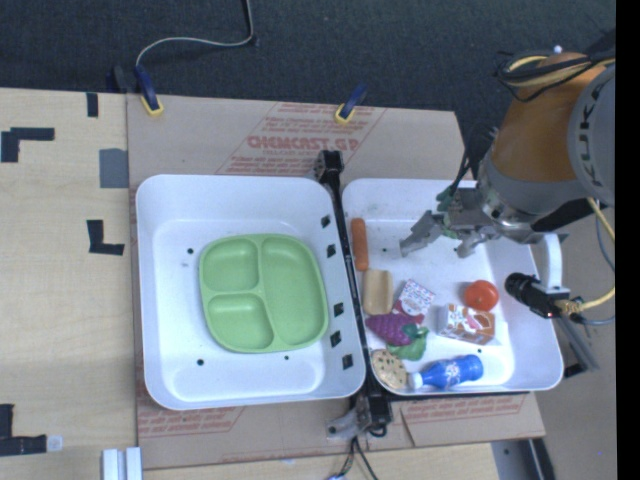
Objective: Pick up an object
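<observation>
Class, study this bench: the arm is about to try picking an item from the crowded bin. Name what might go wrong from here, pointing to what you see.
1. The gripper hangs open over a bare patch of the right bin, so a straight descent may close on nothing.
2. The purple grapes, cookie and blue bottle lie packed together; a grasp there may nudge neighbours.
3. The orange carrot lies against the bin wall, leaving little finger room.

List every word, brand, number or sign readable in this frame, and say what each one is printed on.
"CHEMCAST GP", red print, upside down from this view: on the brown sheet under the bins, above the left bin.
Smaller red lines beneath it: too blurred to read.
Red print along the sheet's bottom edge: too small to read.
Blue bottle label: blurred, unreadable.
Small white packet with pink markings: unreadable.
</observation>
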You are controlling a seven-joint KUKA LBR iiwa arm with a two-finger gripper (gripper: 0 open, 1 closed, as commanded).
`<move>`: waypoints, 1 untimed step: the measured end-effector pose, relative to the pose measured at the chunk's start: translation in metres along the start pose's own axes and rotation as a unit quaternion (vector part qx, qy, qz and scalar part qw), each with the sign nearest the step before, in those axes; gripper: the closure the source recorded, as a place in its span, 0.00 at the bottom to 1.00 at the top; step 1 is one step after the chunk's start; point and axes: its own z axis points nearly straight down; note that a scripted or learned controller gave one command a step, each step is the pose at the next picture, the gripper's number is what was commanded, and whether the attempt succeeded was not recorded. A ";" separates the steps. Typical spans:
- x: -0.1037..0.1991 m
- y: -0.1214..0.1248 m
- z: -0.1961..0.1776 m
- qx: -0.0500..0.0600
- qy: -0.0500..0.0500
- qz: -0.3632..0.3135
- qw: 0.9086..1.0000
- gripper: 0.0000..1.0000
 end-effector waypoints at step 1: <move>-0.029 0.057 0.026 0.000 0.000 0.000 1.000 0.00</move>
